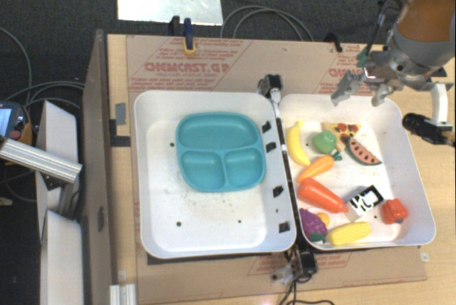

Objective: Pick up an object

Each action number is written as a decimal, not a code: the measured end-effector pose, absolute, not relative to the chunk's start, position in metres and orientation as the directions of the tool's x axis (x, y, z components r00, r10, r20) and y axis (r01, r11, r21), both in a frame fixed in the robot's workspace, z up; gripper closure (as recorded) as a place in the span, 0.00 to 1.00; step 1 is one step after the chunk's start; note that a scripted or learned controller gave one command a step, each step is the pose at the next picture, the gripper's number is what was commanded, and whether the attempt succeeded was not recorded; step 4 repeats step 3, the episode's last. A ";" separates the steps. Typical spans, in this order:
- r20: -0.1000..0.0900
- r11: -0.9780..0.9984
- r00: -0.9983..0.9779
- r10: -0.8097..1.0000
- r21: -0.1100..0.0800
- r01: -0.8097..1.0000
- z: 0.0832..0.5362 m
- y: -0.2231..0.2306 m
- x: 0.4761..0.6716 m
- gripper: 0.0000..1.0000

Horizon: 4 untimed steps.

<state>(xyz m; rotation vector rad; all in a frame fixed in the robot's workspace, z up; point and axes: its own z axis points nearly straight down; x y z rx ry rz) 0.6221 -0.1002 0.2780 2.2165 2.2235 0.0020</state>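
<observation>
Camera view: gripper (362, 88) hangs over the far rim of the right bin (417, 175), fingers spread apart, nothing between them. Toy food lies below in that bin: banana (295, 145), carrot (322, 194), watermelon slice (362, 152), corn (348, 232). Left bin (160, 225) holds a teal tray (219, 152).

The brown cardboard sheet (214, 61) under the bins carries red printed lettering reading roughly "CHEMCAST GP"; a similar red print near its right corner is too blurred to read.
</observation>
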 end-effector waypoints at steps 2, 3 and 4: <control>0.001 0.003 -0.003 1.000 -0.002 1.000 0.083 -0.087 0.567 0.00; 0.000 0.002 -0.002 1.000 0.002 1.000 0.095 -0.088 0.569 1.00; 0.000 0.002 -0.002 1.000 0.002 1.000 0.095 -0.088 0.569 1.00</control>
